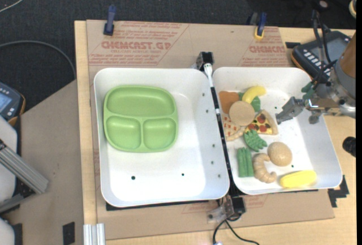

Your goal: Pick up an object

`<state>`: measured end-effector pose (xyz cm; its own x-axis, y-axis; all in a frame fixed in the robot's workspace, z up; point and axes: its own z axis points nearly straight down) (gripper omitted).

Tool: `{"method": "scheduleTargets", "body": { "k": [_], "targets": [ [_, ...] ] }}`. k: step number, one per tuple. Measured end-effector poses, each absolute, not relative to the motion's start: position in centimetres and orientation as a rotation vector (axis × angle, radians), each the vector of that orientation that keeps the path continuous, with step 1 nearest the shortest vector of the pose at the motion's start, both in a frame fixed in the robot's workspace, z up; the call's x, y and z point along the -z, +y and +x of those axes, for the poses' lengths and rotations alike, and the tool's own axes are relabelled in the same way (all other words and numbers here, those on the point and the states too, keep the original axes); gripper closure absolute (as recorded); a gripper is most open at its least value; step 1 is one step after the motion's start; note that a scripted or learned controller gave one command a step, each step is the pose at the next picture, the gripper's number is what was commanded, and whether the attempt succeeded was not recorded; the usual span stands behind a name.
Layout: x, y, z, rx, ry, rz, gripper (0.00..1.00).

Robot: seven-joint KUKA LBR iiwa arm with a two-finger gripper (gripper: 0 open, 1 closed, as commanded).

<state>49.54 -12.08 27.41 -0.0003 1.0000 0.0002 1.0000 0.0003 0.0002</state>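
Observation:
The right bin [322, 142] holds a pile of toy food: a yellow banana [253, 93], a tan round bun [241, 112], a pizza slice [263, 123], a green leafy piece [254, 140], green beans [244, 162], a beige croissant-like piece [262, 168], a tan potato [279, 153] and a yellow oblong piece [298, 179]. My gripper [297, 117] hangs over the bin's right half, just right of the pizza slice. It is open, and nothing sits between its fingers.
The left bin [169, 181] holds a green divided plate [140, 118]. A black divider rail [214, 108] runs between the bins. A dark device [312, 54] and cables lie beyond the right bin's far corner.

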Motion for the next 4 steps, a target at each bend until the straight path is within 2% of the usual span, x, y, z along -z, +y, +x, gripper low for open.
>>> {"method": "scheduleTargets", "body": {
  "k": [1, 2, 3, 4],
  "targets": [
    [-11.5, -19.3, 51.6, 0.014, 2.222, 2.235, 0.00],
    [-9.8, -20.8, 61.3, -0.005, 2.216, 2.209, 0.00],
    [-8.2, -15.3, 66.4, 0.022, 2.241, 2.219, 0.00],
    [-9.4, -15.5, 66.3, 0.013, 2.232, 2.226, 1.00]
  ]
}}
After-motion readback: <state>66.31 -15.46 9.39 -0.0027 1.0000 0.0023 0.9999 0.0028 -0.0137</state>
